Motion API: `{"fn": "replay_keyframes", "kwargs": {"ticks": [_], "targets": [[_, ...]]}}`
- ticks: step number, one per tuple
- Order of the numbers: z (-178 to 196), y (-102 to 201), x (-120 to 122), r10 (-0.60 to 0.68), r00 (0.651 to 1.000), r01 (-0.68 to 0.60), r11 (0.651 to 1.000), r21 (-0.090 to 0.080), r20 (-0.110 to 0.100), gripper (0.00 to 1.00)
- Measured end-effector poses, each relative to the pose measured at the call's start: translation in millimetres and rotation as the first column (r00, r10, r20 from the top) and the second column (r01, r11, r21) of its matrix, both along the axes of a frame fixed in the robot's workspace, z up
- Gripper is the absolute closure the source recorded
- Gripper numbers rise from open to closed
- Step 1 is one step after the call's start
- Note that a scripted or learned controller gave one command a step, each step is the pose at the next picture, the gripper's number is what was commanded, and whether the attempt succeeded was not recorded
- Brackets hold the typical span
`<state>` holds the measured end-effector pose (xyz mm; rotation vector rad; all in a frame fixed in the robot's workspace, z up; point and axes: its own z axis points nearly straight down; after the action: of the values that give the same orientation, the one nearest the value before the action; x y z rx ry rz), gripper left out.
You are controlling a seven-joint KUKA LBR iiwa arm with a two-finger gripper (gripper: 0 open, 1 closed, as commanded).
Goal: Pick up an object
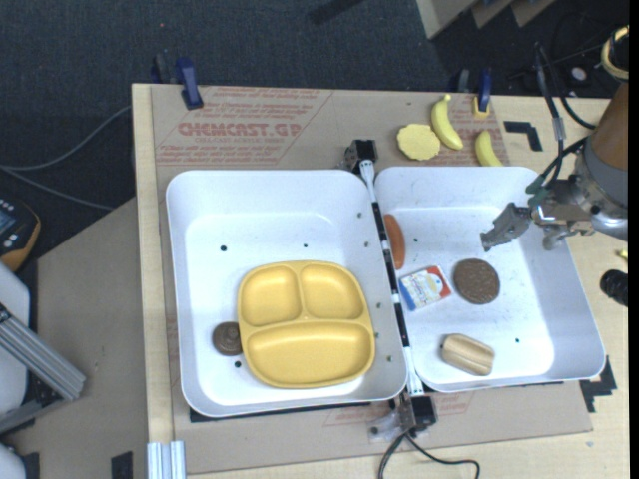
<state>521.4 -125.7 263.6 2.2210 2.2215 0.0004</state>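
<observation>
Gripper hovers, fingers apparently spread and empty, above the right bin; best drop squarely over the brown cookie.

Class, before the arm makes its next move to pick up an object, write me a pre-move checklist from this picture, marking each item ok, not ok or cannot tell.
1. Gripper above the right bin: ok.
2. Nothing held between its fingers: ok.
3. Brown round cookie lies apart from the milk carton: ok.
4. Bread roll free of neighbours: ok.
5. Orange sausage clear of the bin wall: not ok, it lies against it.
6. Gripper lined up over one object: cannot tell.
</observation>
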Motion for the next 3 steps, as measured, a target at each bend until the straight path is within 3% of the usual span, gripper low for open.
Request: {"fn": "replay_keyframes", "kwargs": {"ticks": [1, 2, 3], "targets": [[-98.4, -30.7, 30.1, -0.002, 1.000, 0.002, 1.000, 0.001, -0.010, 0.00], [-183.2, -29.8, 20.1, -0.001, 1.000, 0.001, 1.000, 0.002, -0.006, 0.00], [-168.4, -30.5, 22.4, -0.002, 1.000, 0.002, 1.000, -0.001, 0.002, 1.00]]}}
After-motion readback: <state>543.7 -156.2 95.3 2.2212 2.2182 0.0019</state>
